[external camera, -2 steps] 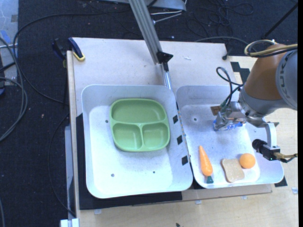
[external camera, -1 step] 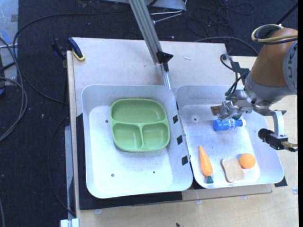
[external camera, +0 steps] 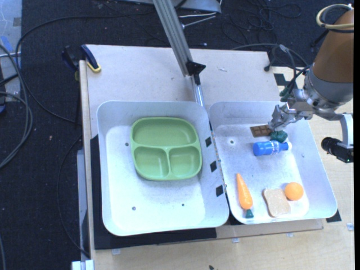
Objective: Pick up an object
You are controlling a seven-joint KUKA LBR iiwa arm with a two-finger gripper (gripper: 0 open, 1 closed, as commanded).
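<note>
Camera view, 1 fixed overhead angle.

- 2 white bins side by side: left bin (external camera: 112, 207) and right bin (external camera: 320, 179).
- Left bin contents: 1 green divided plate (external camera: 166, 148), 3 compartments, lying flat near the middle.
- Right bin contents: 1 blue bottle (external camera: 269, 147) on its side; 1 small brown flat piece (external camera: 259, 131) just behind it; 1 small dark green item (external camera: 278, 135) at the gripper tip; 1 toy carrot (external camera: 243, 191) near the front; 1 tan bread slice (external camera: 275, 202) beside 1 orange ball (external camera: 293, 191), the 2 touching or nearly so.
- Gripper (external camera: 279, 124): lowered into the right bin's rear part, directly over the green item and just above the bottle. Whether its jaws were released or clenched could not be told.
- Progress, as judged: approach made, nothing seen lifted; every object rested on a bin floor. Grasp and lift remained to do.
</note>
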